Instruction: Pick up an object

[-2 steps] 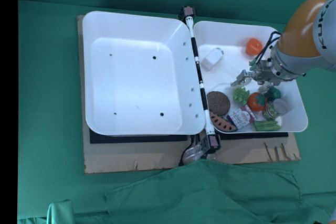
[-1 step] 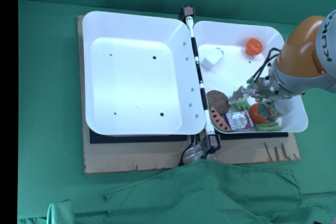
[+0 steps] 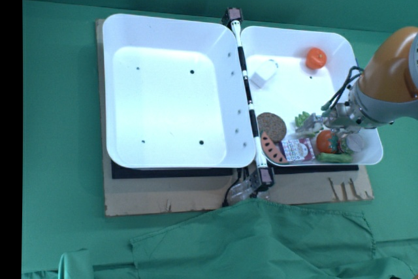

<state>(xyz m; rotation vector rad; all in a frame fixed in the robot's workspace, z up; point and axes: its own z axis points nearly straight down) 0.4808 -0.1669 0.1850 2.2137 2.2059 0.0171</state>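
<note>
Two shallow, glossy white plastic bins with rounded corners are set side by side on a flat brown cardboard sheet (image 3: 163, 196), which lies on a matte green surface. A slim black-and-white rod (image 3: 246, 85) runs along the seam between them. Crumpled green cloth (image 3: 261, 238) is spread below the cardboard.

The left bin (image 3: 111, 75) shows a smooth floor marked by a few small dark dots.

In the right bin (image 3: 294, 36), a round orange fruit-like object (image 3: 316, 58) sits near the far corner, and a small white cup-like object (image 3: 262, 73) lies close to the rod. Toward the near edge, a rough-looking brown round disc (image 3: 271, 125) is seen, with a red watermelon-slice toy (image 3: 273, 147) just below it and a flat red-and-white printed packet (image 3: 299, 149) beside that. A leafy green toy (image 3: 302, 119) lies next to the disc. A round red-orange tomato-like object (image 3: 326, 141) rests near the right wall, touching a long green piece (image 3: 334, 157).

The gripper (image 3: 334, 122) is lowered over this cluster, just above the tomato-like object; whether it is released or clenched cannot be told. The grey arm with its orange band (image 3: 392, 68) reaches in from the right.
</note>
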